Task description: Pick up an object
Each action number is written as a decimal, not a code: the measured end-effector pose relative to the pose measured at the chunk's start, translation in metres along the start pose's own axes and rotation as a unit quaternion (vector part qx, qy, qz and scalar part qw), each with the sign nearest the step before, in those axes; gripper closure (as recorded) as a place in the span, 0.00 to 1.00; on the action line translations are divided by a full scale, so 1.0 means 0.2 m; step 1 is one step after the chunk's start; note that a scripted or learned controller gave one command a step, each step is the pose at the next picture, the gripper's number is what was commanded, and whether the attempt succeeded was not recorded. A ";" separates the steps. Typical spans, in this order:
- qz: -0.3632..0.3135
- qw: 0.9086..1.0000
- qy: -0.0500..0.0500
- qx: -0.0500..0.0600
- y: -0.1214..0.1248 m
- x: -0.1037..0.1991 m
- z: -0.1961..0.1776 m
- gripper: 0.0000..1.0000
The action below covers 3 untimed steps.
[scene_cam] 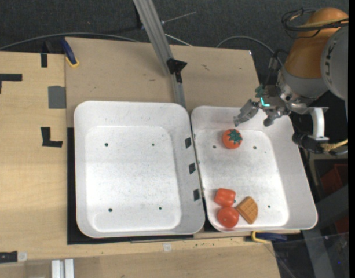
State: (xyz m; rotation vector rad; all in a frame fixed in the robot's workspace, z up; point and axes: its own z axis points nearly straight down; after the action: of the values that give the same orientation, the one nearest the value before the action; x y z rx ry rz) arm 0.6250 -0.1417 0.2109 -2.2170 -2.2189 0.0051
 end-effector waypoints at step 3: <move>0.000 1.000 -0.001 0.000 -0.02 0.02 0.45 0.00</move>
State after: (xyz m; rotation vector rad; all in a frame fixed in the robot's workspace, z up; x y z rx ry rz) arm 0.6199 -0.1370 0.1211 -2.2168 -2.2203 0.0073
